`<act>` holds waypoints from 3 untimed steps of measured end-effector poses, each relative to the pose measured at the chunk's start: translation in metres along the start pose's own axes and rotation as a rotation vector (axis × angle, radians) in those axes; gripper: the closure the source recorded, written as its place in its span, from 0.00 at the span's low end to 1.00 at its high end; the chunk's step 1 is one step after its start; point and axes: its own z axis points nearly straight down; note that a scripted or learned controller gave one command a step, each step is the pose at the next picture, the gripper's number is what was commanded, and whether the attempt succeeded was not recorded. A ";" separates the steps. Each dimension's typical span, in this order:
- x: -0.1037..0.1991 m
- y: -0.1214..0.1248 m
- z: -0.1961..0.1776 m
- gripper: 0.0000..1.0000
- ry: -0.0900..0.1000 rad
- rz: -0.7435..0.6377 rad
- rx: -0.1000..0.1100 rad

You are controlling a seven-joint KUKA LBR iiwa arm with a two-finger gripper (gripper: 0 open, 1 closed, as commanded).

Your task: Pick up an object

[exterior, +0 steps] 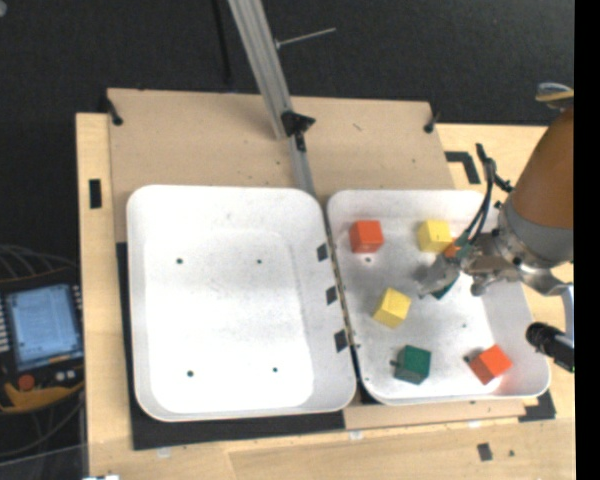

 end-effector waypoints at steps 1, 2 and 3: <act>-0.003 -0.002 0.063 0.00 0.000 0.000 0.002; -0.004 -0.004 0.127 0.00 0.001 0.000 0.003; -0.004 -0.001 0.112 1.00 0.001 0.007 -0.008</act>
